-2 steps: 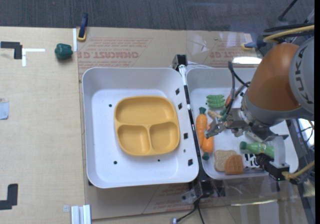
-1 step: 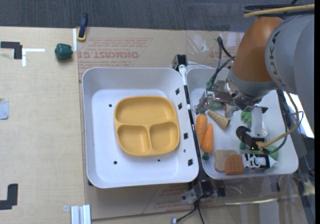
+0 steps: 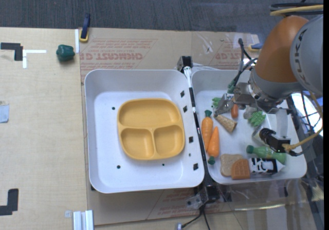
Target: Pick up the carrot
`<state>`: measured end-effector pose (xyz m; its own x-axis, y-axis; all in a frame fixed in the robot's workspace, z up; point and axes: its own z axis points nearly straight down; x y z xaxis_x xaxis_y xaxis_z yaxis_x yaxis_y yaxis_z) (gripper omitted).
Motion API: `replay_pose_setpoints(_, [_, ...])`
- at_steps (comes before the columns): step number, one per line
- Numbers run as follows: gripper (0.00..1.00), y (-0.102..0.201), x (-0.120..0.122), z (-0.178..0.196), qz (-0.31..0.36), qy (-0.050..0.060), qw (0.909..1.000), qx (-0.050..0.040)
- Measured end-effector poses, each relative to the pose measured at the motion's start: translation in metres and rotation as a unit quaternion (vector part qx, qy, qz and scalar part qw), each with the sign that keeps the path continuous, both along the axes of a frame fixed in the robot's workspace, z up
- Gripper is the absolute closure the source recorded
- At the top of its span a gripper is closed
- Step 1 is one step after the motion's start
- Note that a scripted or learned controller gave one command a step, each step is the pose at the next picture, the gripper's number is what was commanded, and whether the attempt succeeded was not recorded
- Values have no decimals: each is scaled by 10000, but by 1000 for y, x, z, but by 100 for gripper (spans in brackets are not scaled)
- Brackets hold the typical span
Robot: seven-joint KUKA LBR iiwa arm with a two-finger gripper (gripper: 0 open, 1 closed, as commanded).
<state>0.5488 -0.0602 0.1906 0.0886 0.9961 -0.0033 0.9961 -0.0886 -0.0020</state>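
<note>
hand over right bin, grip unclear

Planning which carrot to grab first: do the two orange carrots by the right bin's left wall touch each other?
Touching. The camera view shows the upper orange carrot and the lower orange carrot side by side, edges overlapping, no gap visible.

Two white bins side by side on the bench. The left bin carries a yellow divided plate, sitting about centre. The right bin is the busy one: two carrots lie close together along its left wall (green tops pointing to the far side), a slice of bread near the front edge, green toy veg scattered around. The arm leans in from the right, its gripper low over the bin's far half, just beside the carrots.
</note>
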Motion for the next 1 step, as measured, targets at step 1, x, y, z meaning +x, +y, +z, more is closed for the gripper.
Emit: replay_pose_setpoints(1, [0, -33, -19, -74, -650, 16, 9979, 13])
